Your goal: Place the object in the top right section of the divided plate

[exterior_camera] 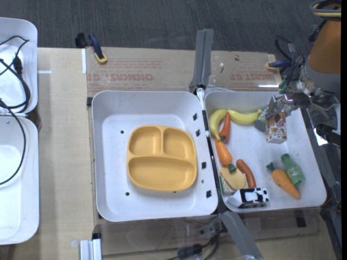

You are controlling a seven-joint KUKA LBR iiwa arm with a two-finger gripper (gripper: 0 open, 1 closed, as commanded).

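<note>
The carton (276,128) is seen hanging directly beneath the end effector (282,106), gripped at its top between closed fingers, above the right bin (317,161). The divided plate (161,158) is set well to its left.

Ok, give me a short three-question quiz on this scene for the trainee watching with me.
1. True or false: the yellow three-section divided plate lies in the left white bin.
2. Which item lies nearest the gripper? A) small carton with orange print B) green bottle C) black-and-white toy cow
3. Fill in: the yellow banana lies in the ____ white bin.

Key: 1 true; 2 A; 3 right.
</note>
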